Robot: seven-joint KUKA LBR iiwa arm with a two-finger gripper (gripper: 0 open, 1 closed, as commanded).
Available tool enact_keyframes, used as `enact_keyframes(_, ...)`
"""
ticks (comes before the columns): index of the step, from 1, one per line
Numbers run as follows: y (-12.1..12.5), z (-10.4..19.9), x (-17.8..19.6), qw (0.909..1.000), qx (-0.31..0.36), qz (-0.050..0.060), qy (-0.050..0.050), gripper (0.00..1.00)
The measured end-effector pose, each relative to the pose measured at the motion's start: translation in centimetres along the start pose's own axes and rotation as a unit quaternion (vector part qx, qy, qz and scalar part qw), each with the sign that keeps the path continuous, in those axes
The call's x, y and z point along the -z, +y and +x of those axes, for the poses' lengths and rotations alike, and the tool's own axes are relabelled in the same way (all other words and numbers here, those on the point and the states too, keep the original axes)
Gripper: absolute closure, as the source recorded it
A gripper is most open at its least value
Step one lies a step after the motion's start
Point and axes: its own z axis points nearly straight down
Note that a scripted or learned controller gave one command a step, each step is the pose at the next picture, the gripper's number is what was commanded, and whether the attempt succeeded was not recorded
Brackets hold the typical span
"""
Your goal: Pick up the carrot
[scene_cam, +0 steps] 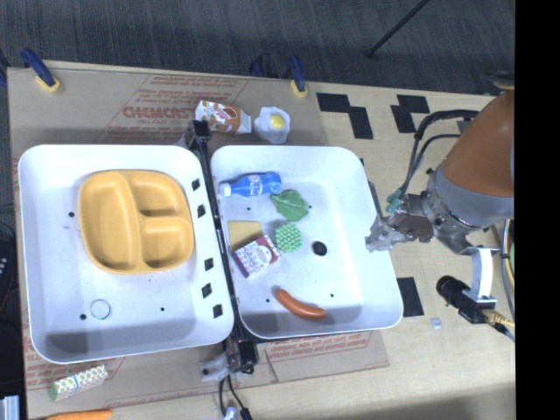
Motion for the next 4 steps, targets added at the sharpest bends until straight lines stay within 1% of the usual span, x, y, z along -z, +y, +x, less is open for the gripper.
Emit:
enact_keyframes(1,-0.1,0.2,-1.7,0.9971,-0.076,0.002,0.001,1.0)
enact_keyframes(2,0.0,0.0,1.5,0.9936,-0.113,0.001,0.001,1.0)
enact_keyframes(3,-0.1,0.0,1.4,0.998,-0.062,0.003,0.002,1.0)
enact_keyframes(4,-0.1,0.3,-1.1,0.9863,-0.165,0.003,0.001,1.0)
